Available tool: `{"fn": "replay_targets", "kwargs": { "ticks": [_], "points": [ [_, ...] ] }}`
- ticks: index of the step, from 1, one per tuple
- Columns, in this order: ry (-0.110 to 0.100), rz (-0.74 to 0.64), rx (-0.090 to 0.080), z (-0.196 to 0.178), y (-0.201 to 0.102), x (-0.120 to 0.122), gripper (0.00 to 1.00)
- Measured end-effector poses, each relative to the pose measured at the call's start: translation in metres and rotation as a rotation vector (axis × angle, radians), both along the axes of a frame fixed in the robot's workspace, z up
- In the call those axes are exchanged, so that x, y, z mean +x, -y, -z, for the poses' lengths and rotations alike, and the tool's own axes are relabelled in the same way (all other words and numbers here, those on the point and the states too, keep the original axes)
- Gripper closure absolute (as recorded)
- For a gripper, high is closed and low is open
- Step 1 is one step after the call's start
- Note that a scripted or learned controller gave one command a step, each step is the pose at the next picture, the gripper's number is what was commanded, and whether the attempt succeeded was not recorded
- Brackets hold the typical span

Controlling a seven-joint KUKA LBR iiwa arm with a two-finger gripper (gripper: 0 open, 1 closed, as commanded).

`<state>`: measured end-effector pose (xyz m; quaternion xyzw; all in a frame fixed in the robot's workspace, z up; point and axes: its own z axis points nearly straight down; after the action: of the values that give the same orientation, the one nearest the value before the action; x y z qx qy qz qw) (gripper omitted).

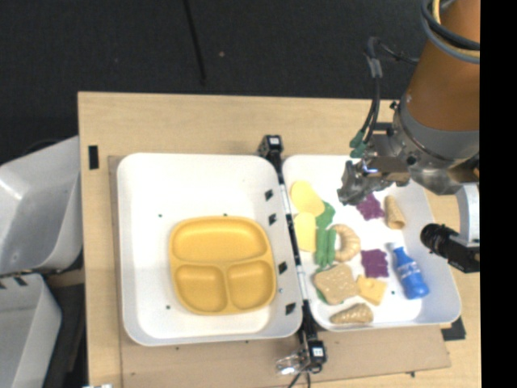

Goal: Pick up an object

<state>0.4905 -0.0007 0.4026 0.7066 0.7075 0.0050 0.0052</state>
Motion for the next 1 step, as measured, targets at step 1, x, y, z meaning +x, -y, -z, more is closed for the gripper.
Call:
{"fn": "replay_targets", "kwargs": {
  "ticks": [1],
  "points": [
    [-0.02, 0.005, -0.002, 0.0842, 0.0331, -0.0011, 1.0]
  ]
}}
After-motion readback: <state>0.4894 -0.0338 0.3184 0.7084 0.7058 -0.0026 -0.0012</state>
